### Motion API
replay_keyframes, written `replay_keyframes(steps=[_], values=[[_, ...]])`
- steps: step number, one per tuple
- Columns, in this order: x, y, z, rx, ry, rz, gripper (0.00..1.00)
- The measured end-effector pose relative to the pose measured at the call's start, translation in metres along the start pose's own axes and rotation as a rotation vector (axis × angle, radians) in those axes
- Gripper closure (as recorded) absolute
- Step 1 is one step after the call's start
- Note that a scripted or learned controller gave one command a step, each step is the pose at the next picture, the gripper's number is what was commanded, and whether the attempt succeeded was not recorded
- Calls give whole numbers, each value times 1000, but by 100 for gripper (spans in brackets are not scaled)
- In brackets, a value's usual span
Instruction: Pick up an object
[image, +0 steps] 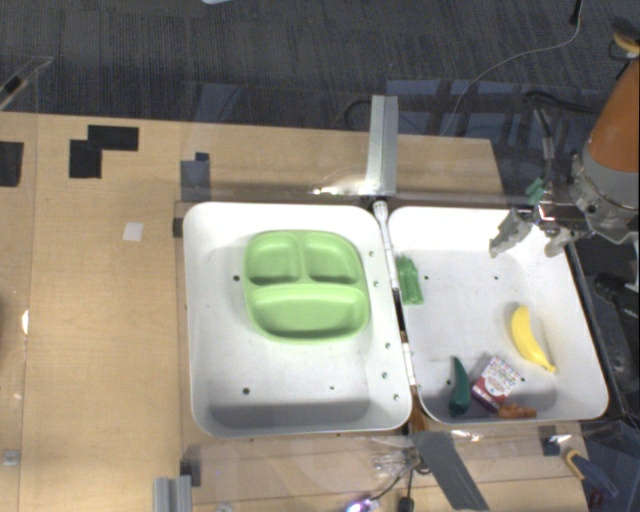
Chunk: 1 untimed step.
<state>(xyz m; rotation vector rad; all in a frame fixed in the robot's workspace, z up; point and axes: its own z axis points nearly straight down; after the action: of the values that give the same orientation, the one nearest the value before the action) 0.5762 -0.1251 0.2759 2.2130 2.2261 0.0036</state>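
- Yellow banana (531, 339): lies in the right white bin (440, 395), toward its 3 o'clock side. Long axis runs from 11 o'clock to 5 o'clock; the thicker upper end points to 11, the tapered lower end to 5. Gently curved, resting flat on the bin floor, touching nothing else.
- Small maroon-and-white printed packet (497, 381): at 7 o'clock from the banana, near it but apart, close to the bin's near wall.
- Short brown-orange item (517, 409): just beside the packet at its 5 o'clock; too small to tell what it is.
- Dark green elongated object (458, 386): at 9 o'clock from the packet, just beside it, long axis roughly 12 to 6.
- Light green oblong block (408, 281): against the right bin's 9 o'clock wall, long axis 12 to 6, well apart from the banana.
- Two-finger gripper (530, 237): over the right bin's 1 o'clock corner, at 12 o'clock from the banana and well apart from it; fingers spread, nothing between them.
- Grey arm with orange band (612, 150): enters from 3 o'clock.
- Left white bin (215, 330): holds a lime-green three-compartment plastic tray (304, 284), sitting level near the bin's centre, two small compartments toward 12 o'clock, one large toward 6.
- Pale wooden bench (90, 330): bears both bins.
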Motion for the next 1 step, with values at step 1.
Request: replay_keyframes(steps=[1], values=[[-25,-52,124,2,0,-3,0]])
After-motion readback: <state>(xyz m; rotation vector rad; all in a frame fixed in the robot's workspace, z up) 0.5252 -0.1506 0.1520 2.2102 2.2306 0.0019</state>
